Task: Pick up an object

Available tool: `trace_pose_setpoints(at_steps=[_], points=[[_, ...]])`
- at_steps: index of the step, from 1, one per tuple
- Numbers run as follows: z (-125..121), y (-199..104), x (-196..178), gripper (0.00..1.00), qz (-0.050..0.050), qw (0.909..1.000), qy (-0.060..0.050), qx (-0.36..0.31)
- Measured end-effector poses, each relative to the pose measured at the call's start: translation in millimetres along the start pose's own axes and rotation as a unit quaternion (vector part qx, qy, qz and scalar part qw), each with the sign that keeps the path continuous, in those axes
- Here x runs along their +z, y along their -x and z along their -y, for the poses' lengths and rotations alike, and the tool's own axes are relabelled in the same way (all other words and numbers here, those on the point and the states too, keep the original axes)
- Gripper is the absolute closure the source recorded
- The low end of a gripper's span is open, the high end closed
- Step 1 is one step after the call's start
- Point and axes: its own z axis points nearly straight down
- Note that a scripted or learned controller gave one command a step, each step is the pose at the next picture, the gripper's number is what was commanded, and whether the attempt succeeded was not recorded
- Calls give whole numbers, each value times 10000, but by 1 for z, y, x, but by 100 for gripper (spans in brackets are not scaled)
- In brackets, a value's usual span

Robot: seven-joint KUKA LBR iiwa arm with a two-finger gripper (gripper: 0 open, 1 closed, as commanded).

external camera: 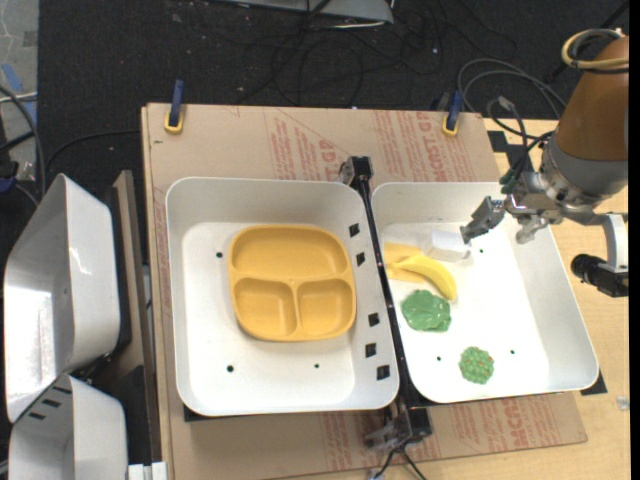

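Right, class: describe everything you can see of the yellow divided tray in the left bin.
The yellow tray looks like smooth moulded plastic, roughly rectangular with rounded corners. Raised ridges split it into three compartments: one long one on the far side and two smaller ones nearer the camera. It lies flat, right way up, about the middle of the left bin, slightly turned against the bin's edges. It rests on the bin floor.

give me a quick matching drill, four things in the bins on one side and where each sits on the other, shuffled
Things:
1. tray
2. banana
3. larger green lump
4. smaller green lump

Places:
A. right bin, nearest the front edge
B. left bin, in the middle
C. right bin, just in front of the banana
D. right bin, by the divider, near the gripper

Pairs: 1-B, 2-D, 3-C, 4-A
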Motion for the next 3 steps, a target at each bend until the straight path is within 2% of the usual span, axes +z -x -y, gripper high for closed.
trace_pose_setpoints(at_steps=[1,2,3], points=[[-3,0,-8,0,11,10000,65,-13],[-6,-1,56,0,5,10000,40,-7],[-8,-11,110,0,9,10000,79,-14]])
